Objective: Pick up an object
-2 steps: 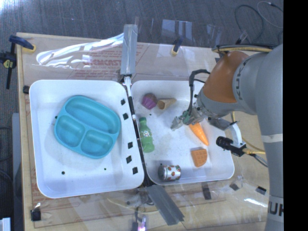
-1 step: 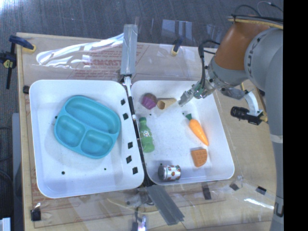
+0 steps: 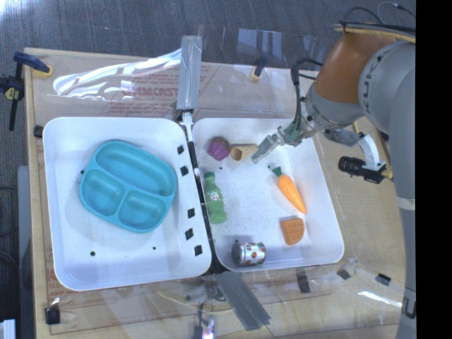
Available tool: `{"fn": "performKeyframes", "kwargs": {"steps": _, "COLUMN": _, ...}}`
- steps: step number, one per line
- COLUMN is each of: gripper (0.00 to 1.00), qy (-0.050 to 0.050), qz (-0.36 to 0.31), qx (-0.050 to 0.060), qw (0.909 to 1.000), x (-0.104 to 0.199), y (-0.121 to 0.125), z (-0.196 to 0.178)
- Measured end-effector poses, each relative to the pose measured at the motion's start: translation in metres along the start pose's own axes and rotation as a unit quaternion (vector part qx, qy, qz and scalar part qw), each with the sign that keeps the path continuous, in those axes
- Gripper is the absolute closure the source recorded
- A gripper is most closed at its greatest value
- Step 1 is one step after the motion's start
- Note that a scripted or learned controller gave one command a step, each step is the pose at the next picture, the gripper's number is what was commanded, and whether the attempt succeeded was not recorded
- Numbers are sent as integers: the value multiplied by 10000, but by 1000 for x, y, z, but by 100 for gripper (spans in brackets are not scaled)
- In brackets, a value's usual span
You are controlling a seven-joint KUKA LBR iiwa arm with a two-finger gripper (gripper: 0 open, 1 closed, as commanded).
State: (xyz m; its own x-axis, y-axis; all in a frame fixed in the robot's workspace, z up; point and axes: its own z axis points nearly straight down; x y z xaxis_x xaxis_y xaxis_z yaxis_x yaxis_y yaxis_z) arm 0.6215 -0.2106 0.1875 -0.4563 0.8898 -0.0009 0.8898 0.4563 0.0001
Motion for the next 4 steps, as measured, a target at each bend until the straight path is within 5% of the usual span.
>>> {"fn": "performKeyframes", "kwargs": {"steps": 1, "gripper": 0, "qy": 17, "qz": -283, "qx": 13, "qw": 9996, "x": 18, "y": -32, "z": 73}}
{"fn": "performKeyframes", "kwargs": {"steps": 2, "gripper": 0, "qy": -6, "qz": -421, "qx": -3, "qw": 9991, "x": 17, "y": -35, "z": -36}}
{"fn": "performKeyframes", "kwargs": {"steps": 3, "gripper": 0, "qy": 8, "qz": -420, "qx": 7, "qw": 9991, "x": 24, "y": -43, "z": 96}}
{"fn": "performKeyframes", "kwargs": {"steps": 4, "gripper": 0, "qy": -1, "qz": -166, "qx": 1, "qw": 9999, "x": -2, "y": 5, "z": 40}}
